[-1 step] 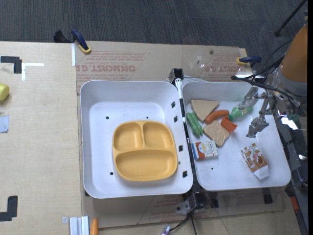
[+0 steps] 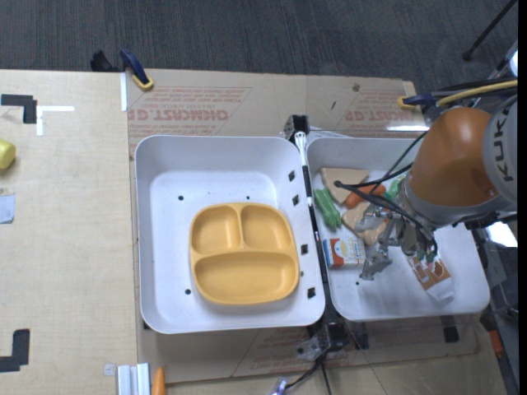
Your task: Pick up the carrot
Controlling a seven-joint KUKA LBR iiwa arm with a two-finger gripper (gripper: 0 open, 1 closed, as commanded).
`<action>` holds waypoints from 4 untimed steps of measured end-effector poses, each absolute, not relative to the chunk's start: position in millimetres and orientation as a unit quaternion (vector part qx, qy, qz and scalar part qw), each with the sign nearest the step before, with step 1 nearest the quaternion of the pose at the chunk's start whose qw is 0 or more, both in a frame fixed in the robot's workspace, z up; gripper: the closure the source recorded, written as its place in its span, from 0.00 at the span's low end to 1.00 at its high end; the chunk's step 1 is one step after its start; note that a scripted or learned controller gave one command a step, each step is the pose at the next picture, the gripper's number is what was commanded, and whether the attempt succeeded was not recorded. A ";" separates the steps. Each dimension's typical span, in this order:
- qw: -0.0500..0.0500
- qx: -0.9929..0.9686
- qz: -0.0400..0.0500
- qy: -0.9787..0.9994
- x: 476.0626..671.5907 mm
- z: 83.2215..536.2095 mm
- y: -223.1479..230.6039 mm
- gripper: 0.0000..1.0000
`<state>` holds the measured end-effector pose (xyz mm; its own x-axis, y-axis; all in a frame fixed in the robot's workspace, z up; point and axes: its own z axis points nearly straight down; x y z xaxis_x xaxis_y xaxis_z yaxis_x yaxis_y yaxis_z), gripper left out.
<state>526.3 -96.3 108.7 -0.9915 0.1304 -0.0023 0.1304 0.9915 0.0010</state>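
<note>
The carrot (image 2: 362,194) is seen in the right bin (image 2: 461,303), right of centre, among crowded items. The hand (image 2: 380,257) is lowered nearby; its state cannot be told. A neighbouring item could be grabbed instead.

Left bin (image 2: 156,245), holding yellow tray (image 2: 244,252). To its right: right bin (image 2: 461,299) with green pod (image 2: 327,207), small carton (image 2: 342,252), brown packet (image 2: 433,273). Far left: yellow ball (image 2: 5,155).
</note>
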 end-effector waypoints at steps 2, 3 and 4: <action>0.001 0.101 0.000 0.995 588.8 192.4 -69.0 0.00; 0.006 0.191 0.001 0.982 548.2 97.7 -111.2 0.00; 0.005 0.422 0.003 0.906 518.7 97.1 -132.3 0.00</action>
